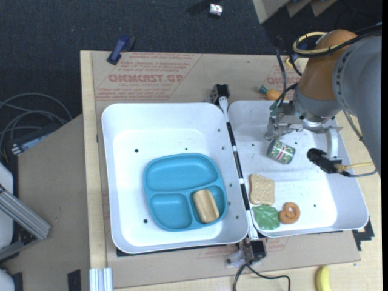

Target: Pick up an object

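In the right bin point(339, 193) a small green and white can point(281, 153) lies tilted near the middle. My gripper point(279, 132) hangs directly over it, its tip at the can's upper edge. Whether it touches the can I cannot tell. At that bin's front left lie a slice of toast point(262, 189), a green leafy piece point(265, 216) and a small orange ring-shaped donut point(291, 212). The left bin point(121, 132) bears a blue divided plate point(179, 180) with a tan bread roll point(205, 205) in its front right compartment.
A black clip point(221, 93) sits at the back of the wall between the bins. A small orange item point(271, 93) lies behind the right bin, a blue object point(120, 50) at the bench's far left corner, and a yellow piece point(323, 279) at the front right.
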`<state>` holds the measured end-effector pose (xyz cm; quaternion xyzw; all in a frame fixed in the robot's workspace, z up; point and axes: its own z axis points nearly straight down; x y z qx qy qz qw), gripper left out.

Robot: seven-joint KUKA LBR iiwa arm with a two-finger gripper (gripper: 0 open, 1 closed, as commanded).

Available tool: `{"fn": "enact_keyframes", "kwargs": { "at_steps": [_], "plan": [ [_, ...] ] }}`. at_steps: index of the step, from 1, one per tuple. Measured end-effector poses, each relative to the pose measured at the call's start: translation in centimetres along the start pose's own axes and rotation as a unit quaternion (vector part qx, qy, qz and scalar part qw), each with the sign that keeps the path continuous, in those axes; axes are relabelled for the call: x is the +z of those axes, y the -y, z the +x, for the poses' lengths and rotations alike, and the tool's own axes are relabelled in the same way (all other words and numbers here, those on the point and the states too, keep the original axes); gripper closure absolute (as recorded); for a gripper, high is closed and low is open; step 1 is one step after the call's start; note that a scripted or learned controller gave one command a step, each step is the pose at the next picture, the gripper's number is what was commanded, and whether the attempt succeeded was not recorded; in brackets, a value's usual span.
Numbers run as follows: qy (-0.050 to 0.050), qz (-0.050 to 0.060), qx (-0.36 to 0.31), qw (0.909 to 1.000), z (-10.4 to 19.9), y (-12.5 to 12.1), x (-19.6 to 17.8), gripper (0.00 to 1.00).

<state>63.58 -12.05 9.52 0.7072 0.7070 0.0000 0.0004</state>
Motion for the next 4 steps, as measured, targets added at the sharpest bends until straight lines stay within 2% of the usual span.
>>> {"fn": "enact_keyframes", "kwargs": {
  "at_steps": [1,2,3,4],
  "plan": [
    [0.000,0.000,0.000,1.0000,0.0,0.0,0.0,0.00],
    [-0.001,0.001,0.000,1.0000,-0.3,4.1,1.1,0.00],
    [0.000,-0.003,0.000,1.0000,-0.3,3.9,-0.2,1.00],
    [-0.001,-0.001,-0.002,1.0000,8.0,7.8,-9.1,1.00]
  ]
}}
